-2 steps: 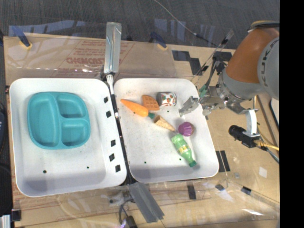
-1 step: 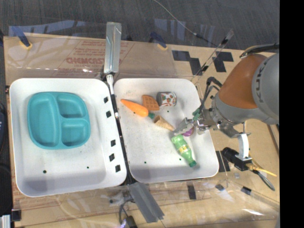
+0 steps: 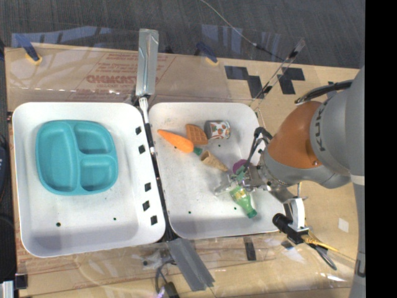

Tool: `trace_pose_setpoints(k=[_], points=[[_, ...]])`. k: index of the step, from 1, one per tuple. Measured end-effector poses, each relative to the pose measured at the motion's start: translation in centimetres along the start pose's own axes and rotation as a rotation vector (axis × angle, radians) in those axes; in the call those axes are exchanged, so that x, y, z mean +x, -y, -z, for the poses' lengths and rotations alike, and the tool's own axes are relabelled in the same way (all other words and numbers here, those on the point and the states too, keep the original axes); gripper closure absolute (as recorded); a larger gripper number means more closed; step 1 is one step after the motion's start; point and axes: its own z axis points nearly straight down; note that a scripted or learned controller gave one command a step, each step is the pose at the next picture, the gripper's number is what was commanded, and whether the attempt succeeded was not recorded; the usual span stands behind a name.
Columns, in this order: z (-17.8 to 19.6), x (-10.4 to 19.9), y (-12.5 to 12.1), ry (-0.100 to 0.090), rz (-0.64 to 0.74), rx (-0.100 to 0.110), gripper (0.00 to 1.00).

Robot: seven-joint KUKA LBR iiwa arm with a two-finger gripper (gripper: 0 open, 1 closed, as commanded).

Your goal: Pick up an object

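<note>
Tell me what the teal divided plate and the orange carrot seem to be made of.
Teal divided plate: probably moulded plastic, with one even colour, rounded compartments and a soft sheen. Orange carrot: likely a plastic or rubber toy, smooth and uniformly bright; which of the two is unclear.

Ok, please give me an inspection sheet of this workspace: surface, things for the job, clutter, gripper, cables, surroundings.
Surface: two white bins side by side, left bin and right bin, on a cardboard-covered bench.
Job's things: in the right bin, a carrot, a waffle piece, a patterned can, a cone, a green bottle.
Clutter: teal divided tray in the left bin.
Gripper: gripper low over the right bin, beside the bottle; finger state unclear.
Cables: thin wire across the floor.
Surroundings: dark carpet.
</note>
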Motion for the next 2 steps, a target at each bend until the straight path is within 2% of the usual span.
trace_pose_setpoints(k=[1,2], points=[[1.0,-0.1,-0.1,0.002,0.004,0.0,1.0],[13.4,4.2,-3.6,0.001,0.001,-0.007,1.0]])
